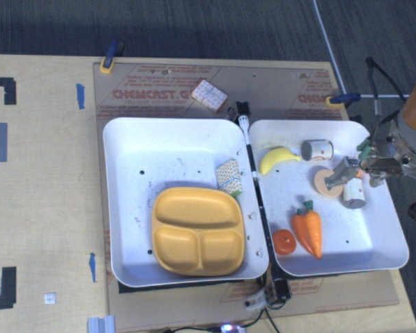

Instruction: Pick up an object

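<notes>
The right bin (374, 252) holds a yellow banana (277, 159), a small can lying on its side (317, 149), a tan disc (326, 184), a pale cylinder (354, 194), a carrot (308, 231) and a small orange-red ball (284, 241). My gripper (353, 179) hangs over the right bin's upper right part, just above the pale cylinder and the tan disc. It is open; one grey finger (340, 173) slants left over the disc. Nothing is held between the fingers.
The left bin (125, 186) carries a large yellow divided tray (197, 231) and a small patterned packet (229, 176). A small patterned box (209, 95) lies on the cardboard behind the bins. A black divider (252, 172) runs between the bins.
</notes>
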Available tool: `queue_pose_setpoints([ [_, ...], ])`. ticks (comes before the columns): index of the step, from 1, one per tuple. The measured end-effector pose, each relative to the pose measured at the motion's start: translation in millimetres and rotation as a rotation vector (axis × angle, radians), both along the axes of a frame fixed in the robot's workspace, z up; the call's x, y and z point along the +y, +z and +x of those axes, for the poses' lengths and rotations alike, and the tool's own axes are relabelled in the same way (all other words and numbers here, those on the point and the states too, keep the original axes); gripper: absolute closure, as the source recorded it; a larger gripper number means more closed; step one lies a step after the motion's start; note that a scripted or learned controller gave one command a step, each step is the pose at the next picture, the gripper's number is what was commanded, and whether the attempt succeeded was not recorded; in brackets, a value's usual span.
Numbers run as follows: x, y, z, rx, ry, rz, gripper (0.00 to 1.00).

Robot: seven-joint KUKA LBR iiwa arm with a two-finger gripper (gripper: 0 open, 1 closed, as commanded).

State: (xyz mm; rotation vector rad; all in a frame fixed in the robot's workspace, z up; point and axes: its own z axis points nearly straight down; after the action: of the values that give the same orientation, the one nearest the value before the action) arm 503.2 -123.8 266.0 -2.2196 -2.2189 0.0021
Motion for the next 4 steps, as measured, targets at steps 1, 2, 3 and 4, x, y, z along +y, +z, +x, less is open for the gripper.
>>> queue_pose_setpoints([
  [1,-2,-177,88,-0.008,0.001,-0.002,0.00],
  [2,31,-180,42,-0.005,0.000,0.000,0.00],
  [3,33,-180,93,-0.007,0.001,-0.001,0.00],
  [4,30,-180,59,-0.005,0.000,-0.001,0.00],
])
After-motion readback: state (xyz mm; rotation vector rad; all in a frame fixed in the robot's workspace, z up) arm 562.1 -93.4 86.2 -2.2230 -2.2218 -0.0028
